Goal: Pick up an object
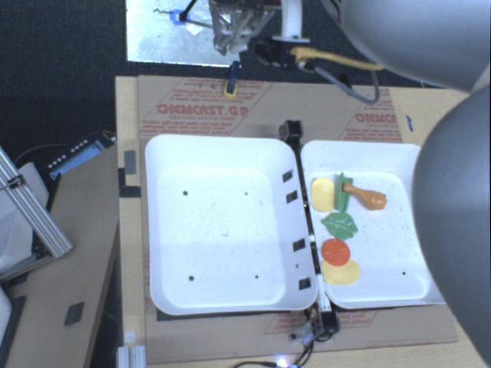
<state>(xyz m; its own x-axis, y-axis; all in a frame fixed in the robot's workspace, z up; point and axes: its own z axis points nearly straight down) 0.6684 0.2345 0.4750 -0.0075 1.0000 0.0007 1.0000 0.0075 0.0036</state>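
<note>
Over in the right bin (383,294), near its inner wall, sit the things I could pick from: a pale yellow piece (323,193) at the top, with a green and orange carrot-like toy (360,195) lying just beside it, its orange end pointing away from the divider. Below them lies a green leaf (339,224), then a red tomato (335,251) resting against a flat yellow slice (342,273) (the two touch, the red one overlapping its upper edge). All five cluster along the left side of that bin. The left bin (219,228) sits beside it, the two joined along a dark strip with clips (299,221). Both bins rest on a sheet of brown cardboard (199,106) printed with red lettering, laid on the tabletop (84,228). My claw (229,41) hangs well apart from the toys, up beyond the far edge of the cardboard, above a small blue and yellow item (232,83). Whether it is spread or pressed together I cannot tell. My grey arm (453,205) looms large over the right side.
</note>
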